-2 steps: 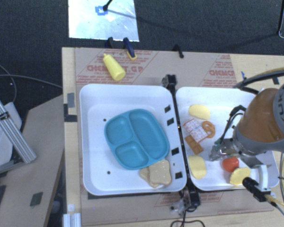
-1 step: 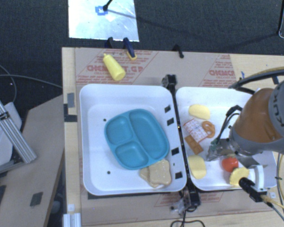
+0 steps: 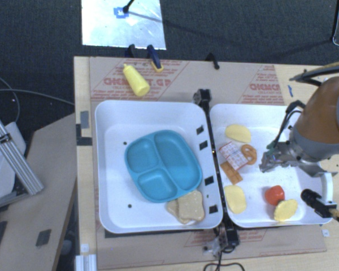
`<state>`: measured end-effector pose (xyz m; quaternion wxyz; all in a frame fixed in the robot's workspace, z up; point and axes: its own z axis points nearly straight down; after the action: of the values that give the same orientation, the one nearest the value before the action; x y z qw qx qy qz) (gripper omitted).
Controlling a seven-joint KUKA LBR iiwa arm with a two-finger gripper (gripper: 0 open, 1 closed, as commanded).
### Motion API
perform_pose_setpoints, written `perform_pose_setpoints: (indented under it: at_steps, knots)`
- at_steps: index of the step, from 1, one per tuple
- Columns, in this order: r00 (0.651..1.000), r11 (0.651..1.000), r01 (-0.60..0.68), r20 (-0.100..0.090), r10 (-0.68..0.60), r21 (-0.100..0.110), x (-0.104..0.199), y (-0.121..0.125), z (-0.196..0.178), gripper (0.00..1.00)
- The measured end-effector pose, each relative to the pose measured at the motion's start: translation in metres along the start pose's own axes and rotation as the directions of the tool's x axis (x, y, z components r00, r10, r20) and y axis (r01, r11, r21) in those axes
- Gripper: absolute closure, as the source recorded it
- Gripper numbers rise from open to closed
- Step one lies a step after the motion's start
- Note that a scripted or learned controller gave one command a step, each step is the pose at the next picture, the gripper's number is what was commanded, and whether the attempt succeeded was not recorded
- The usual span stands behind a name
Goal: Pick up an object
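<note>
While the arm reaches over the right bin (image 3: 254,222), the gripper (image 3: 269,161) hangs above bare floor, gripping nothing visible.

Whether the pincer is wide or narrow cannot be told. Loose items lie in this bin: a red tomato (image 3: 274,195) and a yellow lemon (image 3: 286,209) near the gripper, a pretzel (image 3: 247,153) and a waffle piece (image 3: 231,153) left of it. A blue divided plate (image 3: 163,165) sits in the left bin (image 3: 116,123).
</note>
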<state>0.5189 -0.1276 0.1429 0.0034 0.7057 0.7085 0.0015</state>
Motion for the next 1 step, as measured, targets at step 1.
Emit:
perform_pose_setpoints:
  at_steps: [1]
  knots:
    - [1.0, 1.0, -0.003, -0.002, 0.003, 0.005, 0.0328, -0.0332, 0.0604, 1.0]
